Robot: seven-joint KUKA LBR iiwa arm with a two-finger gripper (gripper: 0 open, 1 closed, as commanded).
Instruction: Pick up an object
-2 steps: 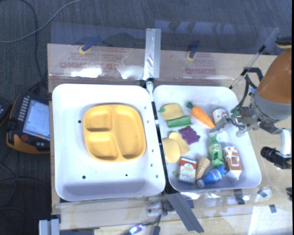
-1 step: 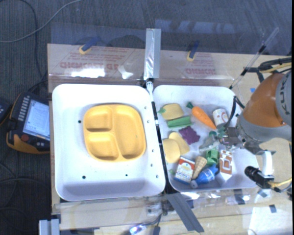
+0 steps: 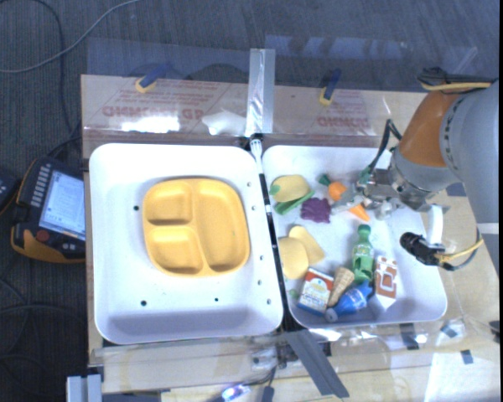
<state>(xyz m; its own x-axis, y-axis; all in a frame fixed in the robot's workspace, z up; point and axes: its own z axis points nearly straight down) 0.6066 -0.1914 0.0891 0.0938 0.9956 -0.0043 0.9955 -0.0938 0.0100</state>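
Lying nearest the front rim of the right bin (image 3: 436,308) is a heap of small toys: a red and yellow carton (image 3: 316,291), an ice-cream cone (image 3: 341,284) slanting with its tip toward the front, a blue item (image 3: 353,301) and a small white and red juice box (image 3: 386,277) standing roughly front to back. Just behind them a green bottle (image 3: 364,255) lies with its long axis running front to back, cap end pointing toward the far wall. Two pale yellow slices (image 3: 298,249) sit near the divider. Farther in lie a purple grape bunch (image 3: 316,210), a yellow and green piece (image 3: 288,188) and an orange carrot-like bit (image 3: 337,190).

At the far right part of that bin the gripper (image 3: 375,193) hangs low over the floor, beside a small orange piece (image 3: 360,212); whether it is parted or closed cannot be told, and nothing is seen held.

A yellow divided tray (image 3: 195,226) lies in the left bin (image 3: 117,308), well apart.
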